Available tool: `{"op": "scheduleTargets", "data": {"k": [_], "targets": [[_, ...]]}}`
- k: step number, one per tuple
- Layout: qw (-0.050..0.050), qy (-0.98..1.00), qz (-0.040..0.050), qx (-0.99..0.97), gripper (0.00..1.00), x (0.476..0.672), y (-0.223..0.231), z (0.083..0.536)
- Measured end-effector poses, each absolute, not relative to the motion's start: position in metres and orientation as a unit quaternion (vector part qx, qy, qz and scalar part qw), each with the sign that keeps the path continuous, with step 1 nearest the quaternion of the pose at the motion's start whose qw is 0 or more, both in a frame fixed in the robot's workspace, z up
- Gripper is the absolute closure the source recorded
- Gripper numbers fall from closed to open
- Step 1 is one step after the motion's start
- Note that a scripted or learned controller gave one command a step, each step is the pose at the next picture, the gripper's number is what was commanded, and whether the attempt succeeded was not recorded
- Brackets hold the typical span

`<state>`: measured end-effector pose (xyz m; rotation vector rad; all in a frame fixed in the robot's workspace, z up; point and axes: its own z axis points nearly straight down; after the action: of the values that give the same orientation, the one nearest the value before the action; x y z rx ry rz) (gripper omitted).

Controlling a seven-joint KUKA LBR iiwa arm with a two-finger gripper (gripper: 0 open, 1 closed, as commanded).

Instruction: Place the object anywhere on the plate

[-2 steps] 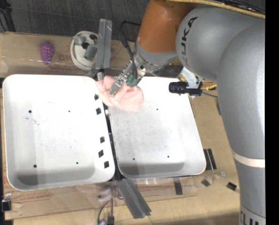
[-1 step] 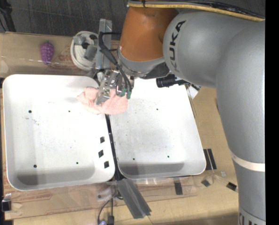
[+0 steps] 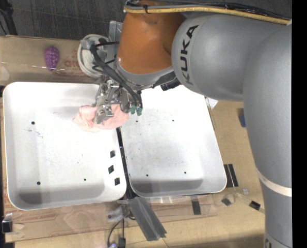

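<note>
The gripper [image 3: 108, 105] hangs over a pink object [image 3: 94, 119] near the left bin's [image 3: 19, 138] right edge; whether it grips anything, I cannot tell. A loose hold could drop it.

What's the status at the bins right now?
Hand low over left bin, at pink object; grip unclear. Purple item on bench beyond bins. Nothing blocking.
</note>
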<state>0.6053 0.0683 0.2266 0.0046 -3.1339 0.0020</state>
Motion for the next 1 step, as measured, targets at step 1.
{"op": "scheduleTargets", "data": {"k": [1], "targets": [[0.004,-1.0,0.001,0.005,1.0,0.5845,0.1157,0.2168]]}}
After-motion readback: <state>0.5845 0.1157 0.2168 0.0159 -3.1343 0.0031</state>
